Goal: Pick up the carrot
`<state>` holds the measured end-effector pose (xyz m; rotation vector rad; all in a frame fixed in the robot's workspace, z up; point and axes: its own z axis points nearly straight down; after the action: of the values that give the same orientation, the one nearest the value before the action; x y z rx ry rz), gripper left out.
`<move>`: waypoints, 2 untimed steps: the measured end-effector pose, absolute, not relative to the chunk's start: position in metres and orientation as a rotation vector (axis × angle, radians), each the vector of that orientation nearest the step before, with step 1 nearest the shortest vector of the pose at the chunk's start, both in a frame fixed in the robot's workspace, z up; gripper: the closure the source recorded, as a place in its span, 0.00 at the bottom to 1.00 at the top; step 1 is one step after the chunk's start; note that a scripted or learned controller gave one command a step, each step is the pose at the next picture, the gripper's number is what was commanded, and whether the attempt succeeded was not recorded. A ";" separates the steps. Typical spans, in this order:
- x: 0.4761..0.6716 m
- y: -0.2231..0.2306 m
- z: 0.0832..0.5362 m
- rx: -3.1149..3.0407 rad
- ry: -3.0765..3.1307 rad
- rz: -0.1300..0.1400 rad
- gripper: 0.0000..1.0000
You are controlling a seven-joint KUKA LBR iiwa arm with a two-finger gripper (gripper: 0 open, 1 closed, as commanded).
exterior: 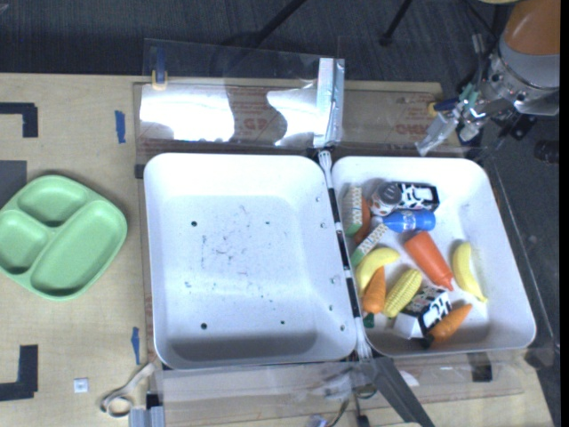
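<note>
Broadly, the bench (71, 123) carries two white bins, the left bin (240, 256) and the right bin (498, 265), side by side. The arm (533, 34), grey with an orange band, hangs at the upper right, and its jaws (442, 132) sit above the far rim of the right bin, outside it; whether they are spread or closed cannot be told, and nothing shows between them. A green divided plate (58, 236) lies far to the left of the jaws, beyond the left bin. Below the jaws, inside the right bin, the carrot (430, 259) lies slanted among toy food. A banana (467, 271) lies just right of it, a corn cob (402, 290) just below-left.
</note>
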<state>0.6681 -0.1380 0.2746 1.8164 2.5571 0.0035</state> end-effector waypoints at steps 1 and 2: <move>0.572 -0.149 0.198 1.813 2.564 0.002 0.00; 0.537 -0.166 0.128 1.525 2.747 0.002 0.00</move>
<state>0.5375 -0.1656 0.1284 1.5246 2.7474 0.0016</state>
